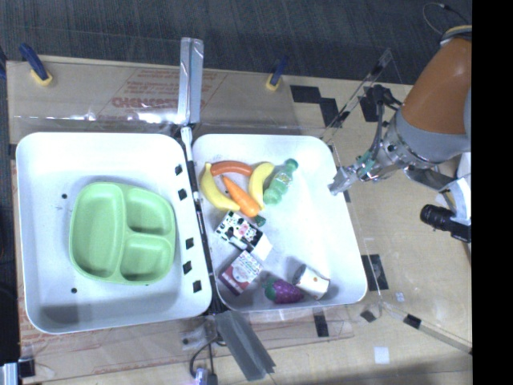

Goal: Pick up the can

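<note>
The can (243, 272), seemingly a light, stiff, slippery one lying near-left in the right bin (337, 239), would best be gripped across its sides, while the pincer (343, 180) is seen at the bin's right rim.

Bench top (417, 271) is pale wood-toned board, with black tape marks (309, 96) scattered on its right side. Beyond the far edge lies dark carpeted floor (240, 6). Two blue clamps (35, 63) grip the far edge — one far left, one nearer centre. A clear plastic sheet (144, 95) with red print covers the far-left area. Lighting even.
</note>
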Motion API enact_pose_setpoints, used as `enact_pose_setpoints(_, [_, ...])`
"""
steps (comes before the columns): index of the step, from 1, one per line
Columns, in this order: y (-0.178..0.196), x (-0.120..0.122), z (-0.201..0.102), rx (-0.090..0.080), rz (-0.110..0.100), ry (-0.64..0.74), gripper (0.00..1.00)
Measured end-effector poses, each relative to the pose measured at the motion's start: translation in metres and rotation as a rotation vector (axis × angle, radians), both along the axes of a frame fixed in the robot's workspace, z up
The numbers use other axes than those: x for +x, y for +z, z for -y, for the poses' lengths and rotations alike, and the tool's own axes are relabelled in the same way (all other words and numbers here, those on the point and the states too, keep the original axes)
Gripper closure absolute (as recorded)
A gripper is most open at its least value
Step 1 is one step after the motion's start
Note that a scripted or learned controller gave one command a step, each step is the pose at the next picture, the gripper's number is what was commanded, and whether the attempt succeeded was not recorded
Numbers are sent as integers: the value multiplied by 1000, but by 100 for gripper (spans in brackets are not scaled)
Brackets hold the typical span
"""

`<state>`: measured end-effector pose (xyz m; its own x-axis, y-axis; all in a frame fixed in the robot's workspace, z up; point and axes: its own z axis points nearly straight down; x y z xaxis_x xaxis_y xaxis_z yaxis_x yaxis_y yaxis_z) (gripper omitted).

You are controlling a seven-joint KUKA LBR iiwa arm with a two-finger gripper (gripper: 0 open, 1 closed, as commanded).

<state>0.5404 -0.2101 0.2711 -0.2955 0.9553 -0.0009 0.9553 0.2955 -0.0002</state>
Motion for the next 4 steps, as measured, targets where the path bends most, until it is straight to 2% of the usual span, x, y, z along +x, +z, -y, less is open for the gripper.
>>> enact_pose_setpoints(1, [25, 38, 0, 0, 1, -46, 100])
enact_pose_setpoints(2, [25, 38, 0, 0, 0, -46, 0])
enact_pose_setpoints(3, [10, 39, -1, 2, -3, 8, 0])
enact_pose_setpoints(4, [-77, 38, -1, 1, -3, -36, 0])
